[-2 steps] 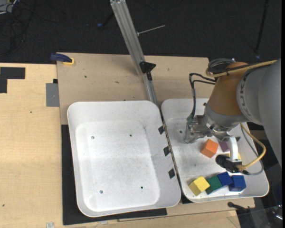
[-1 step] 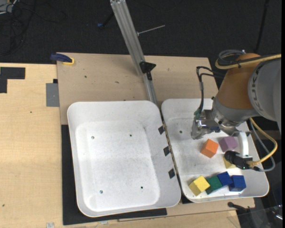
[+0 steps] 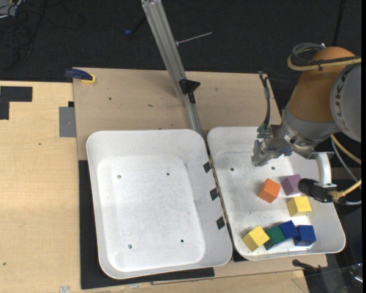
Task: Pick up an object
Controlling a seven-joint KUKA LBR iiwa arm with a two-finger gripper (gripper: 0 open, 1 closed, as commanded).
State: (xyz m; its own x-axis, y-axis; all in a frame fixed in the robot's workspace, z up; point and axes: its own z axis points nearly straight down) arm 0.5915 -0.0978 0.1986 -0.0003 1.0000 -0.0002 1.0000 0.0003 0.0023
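My gripper (image 3: pixel 260 155) hangs over the back part of the right bin (image 3: pixel 232 140), above and a little left of an orange cube (image 3: pixel 269 190), with nothing seen between its fingers. A purple cube (image 3: pixel 290 184) lies just right of the orange one. A yellow cube (image 3: pixel 299 205) sits further right. Along the bin's front edge lie a second yellow block (image 3: pixel 255 237), a green block (image 3: pixel 274 236) and two blue blocks (image 3: pixel 288 229) (image 3: pixel 305 234), packed close together.
The left bin (image 3: pixel 147 200) stands beside the right one, joined by black clips (image 3: pixel 212 193). A slanted aluminium rail (image 3: pixel 169 52) rises behind the bins. The wooden bench (image 3: pixel 30 163) stretches to the left.
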